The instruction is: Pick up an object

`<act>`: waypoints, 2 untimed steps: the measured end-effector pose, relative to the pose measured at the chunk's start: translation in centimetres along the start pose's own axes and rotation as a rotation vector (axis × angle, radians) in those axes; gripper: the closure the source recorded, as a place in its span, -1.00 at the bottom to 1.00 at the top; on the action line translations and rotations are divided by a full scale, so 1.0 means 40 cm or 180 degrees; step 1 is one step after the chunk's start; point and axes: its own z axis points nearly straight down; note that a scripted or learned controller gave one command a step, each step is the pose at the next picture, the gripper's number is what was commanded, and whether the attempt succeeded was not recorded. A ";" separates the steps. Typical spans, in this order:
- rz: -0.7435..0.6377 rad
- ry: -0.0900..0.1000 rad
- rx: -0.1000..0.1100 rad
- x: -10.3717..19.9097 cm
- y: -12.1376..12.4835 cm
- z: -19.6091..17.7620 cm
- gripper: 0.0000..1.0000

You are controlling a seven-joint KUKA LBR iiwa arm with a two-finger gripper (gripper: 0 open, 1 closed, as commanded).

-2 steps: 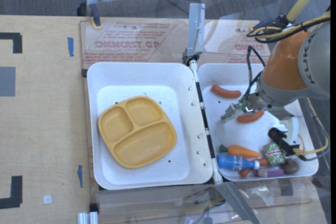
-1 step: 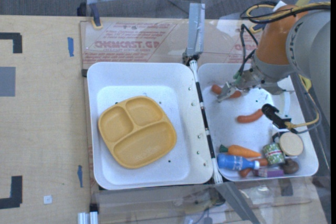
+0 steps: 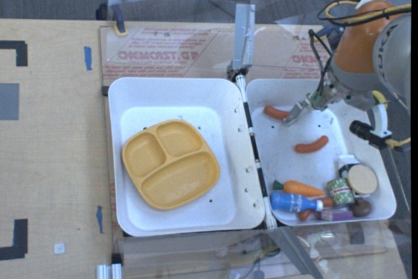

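Two bins sit side by side; I see the gripper [image 3: 295, 115] low in the right bin [image 3: 385, 206], just beside a sausage [image 3: 276, 112], its fingers slightly apart and gripping nothing. Another sausage [image 3: 311, 145] lies near; a yellow tray [image 3: 171, 163] fills the left bin [image 3: 124, 108]

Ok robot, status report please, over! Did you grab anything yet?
Gripper low in right bin, beside a sausage. Nothing held. Second sausage nearby, path open.

1. The yellow divided plastic tray [image 3: 171, 163] lies in the left white bin [image 3: 130, 98].
2. The hand [image 3: 295, 115] hovers in the right white bin [image 3: 261, 140], just beside an orange sausage-shaped toy [image 3: 276, 112].
3. A second orange sausage-shaped toy [image 3: 311, 145] lies nearer that bin's middle.
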 end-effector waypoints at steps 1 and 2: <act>0.0410 0.0006 0.0007 0.060 0.034 -0.001 -1.00; 0.0404 -0.0006 0.0002 0.058 0.037 -0.029 1.00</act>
